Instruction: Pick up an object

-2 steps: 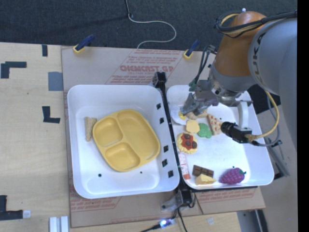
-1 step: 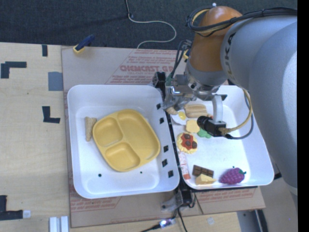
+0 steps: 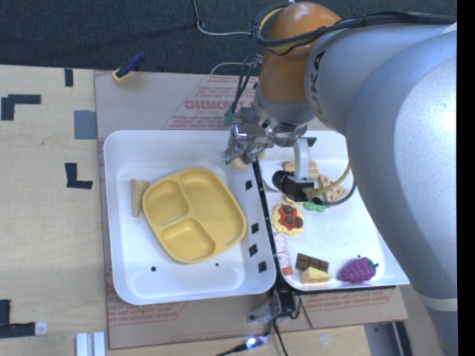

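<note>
My gripper (image 3: pixel 239 154) hangs over the far right corner of the left bin (image 3: pixel 122 199), close to the wall between the two bins. A small pale object (image 3: pixel 238 163) peeks out right beneath its tip. The yellow divided plate (image 3: pixel 194 213) lies in the middle of the left bin, and a tan wafer-like stick (image 3: pixel 136 196) rests to its left. In the right bin (image 3: pixel 349 232) lie a pizza slice (image 3: pixel 288 219), a chocolate bar (image 3: pixel 312 262) with a cheese wedge (image 3: pixel 315 275), a purple grape bunch (image 3: pixel 356 271) and several pieces under the arm.
The big grey arm (image 3: pixel 393 110) covers the right bin's far and right side. A cardboard sheet (image 3: pixel 163 102) lies under both bins. A blue and yellow clip (image 3: pixel 128 67) sits at the cardboard's far left corner. Cables run over the far edge.
</note>
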You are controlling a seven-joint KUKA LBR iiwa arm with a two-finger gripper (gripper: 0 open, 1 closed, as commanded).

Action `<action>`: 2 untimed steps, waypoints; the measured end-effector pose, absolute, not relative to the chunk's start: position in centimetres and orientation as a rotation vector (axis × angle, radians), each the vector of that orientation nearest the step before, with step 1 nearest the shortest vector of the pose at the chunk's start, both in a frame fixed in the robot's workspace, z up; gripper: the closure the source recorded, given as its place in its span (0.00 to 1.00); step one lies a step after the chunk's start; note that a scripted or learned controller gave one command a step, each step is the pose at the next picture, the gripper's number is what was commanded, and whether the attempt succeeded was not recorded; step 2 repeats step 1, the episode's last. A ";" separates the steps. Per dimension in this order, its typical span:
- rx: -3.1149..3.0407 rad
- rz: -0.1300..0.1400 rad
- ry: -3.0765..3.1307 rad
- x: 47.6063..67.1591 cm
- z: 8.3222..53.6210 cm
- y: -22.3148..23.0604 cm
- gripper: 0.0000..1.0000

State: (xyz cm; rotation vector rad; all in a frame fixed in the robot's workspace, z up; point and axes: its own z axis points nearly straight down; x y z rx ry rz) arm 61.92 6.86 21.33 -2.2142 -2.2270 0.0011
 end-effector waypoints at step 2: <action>-2.218 0.000 -2.225 63.4 22.2 9.1 1.00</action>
